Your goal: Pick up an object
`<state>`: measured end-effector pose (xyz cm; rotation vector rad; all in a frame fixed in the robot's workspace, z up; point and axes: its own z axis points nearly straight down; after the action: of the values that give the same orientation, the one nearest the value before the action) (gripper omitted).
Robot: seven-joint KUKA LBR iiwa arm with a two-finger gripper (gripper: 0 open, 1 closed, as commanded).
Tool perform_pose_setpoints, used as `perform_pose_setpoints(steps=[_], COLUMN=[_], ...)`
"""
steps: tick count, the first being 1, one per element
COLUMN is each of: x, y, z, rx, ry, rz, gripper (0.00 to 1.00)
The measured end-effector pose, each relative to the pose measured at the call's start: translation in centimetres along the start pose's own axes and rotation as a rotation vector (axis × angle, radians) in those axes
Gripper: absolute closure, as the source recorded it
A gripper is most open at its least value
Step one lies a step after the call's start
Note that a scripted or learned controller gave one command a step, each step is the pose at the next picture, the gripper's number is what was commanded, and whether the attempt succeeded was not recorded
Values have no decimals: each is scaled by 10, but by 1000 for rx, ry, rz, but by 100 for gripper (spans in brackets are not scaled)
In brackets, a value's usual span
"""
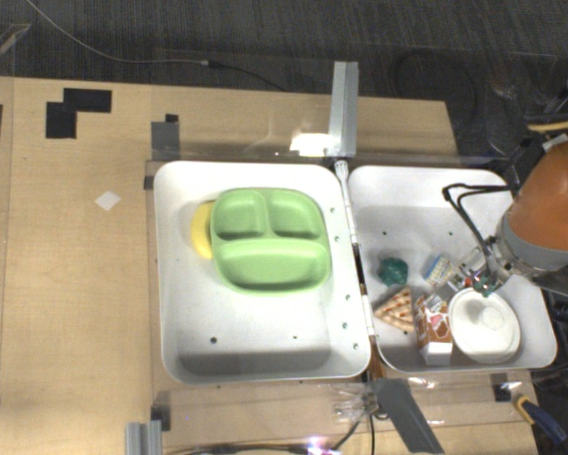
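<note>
Hanging low over the right bin (511,183), the end effector (481,278) sits at the near right of that bin, right above a small heap of clutter. Whether it is apart or together I cannot tell from here; the tip is lost against the bits beneath it.

Nothing is plainly marked as the target, but the closest candidates lie just below and to the left of the tip: a white cup (485,324) directly toward the near edge, touching or almost under the tip, a small striped packet (438,270) just to its left, and a red and white box (436,333) beside the cup. A dark green ball (393,272) and a wedge of toy pizza (397,307) lie farther left, toward the divider between the bins.

My guess is that the cup is the easiest reach, needing little more than a short drop. The green divided plate (268,238) with a yellow thing (201,229) tucked under its left edge sits in the left bin (255,354), well apart from the arm (549,216).
</note>
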<state>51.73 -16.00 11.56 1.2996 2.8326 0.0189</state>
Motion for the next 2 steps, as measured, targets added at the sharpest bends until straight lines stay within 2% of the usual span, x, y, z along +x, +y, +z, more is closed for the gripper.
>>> perform_pose_setpoints(steps=[1,2], x=[-23,-4], y=[2,-20], z=[1,-39], rx=[-2,16], ry=[-8,12], rz=[-70,-43], gripper=[0,0])
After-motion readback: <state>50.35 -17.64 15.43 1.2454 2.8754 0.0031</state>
